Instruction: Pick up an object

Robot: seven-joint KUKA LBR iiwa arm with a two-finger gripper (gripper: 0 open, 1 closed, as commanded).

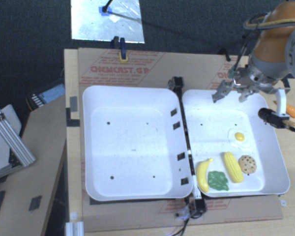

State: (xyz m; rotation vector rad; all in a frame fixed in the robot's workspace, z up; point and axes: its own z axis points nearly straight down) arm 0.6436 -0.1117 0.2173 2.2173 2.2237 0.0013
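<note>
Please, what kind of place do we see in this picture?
Probably a robotics lab bench for grasping trials. A grey arm with an orange band holds its two-finger gripper over two shallow white plastic bins, and the right bin holds plastic toy food: a yellow banana and a corn cob.

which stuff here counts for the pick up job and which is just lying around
For the job:
pincer, open above the right bin
fried egg
banana
corn cob
cookie
green leaf

Lying about:
left bin
foil sheet
yellow clamp
</note>
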